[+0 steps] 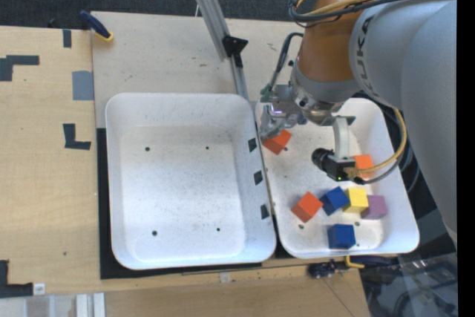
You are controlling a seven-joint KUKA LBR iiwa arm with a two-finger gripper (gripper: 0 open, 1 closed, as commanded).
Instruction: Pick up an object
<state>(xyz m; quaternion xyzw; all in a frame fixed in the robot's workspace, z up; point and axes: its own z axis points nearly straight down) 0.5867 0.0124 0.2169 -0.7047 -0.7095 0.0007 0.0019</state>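
Seen from above at a slant, a wooden bench (44, 159) carries two shallow white bins side by side. Nearest the viewer, at about five o'clock, the right bin (393, 234) holds a loose cluster of small blocks: a blue block (341, 235) closest, then an orange block (305, 206), a second blue (335, 199), a yellow (358, 198) and a pale purple one (375, 206) packed just beside each other. The left bin (178, 182) fills the seven o'clock side. Farther back, near three o'clock, a small orange cube (363, 162) sits by a black fitting (329, 162). Beyond that, just right of centre, the gripper (277, 121) hangs over the right bin's left wall with another orange block (277, 142) at its tip; whether the gripper is spread or pinching that block cannot be told. The block looks light, rigid and smooth, probably best taken across two flat opposite faces. At one o'clock rises the grey arm (415, 56).
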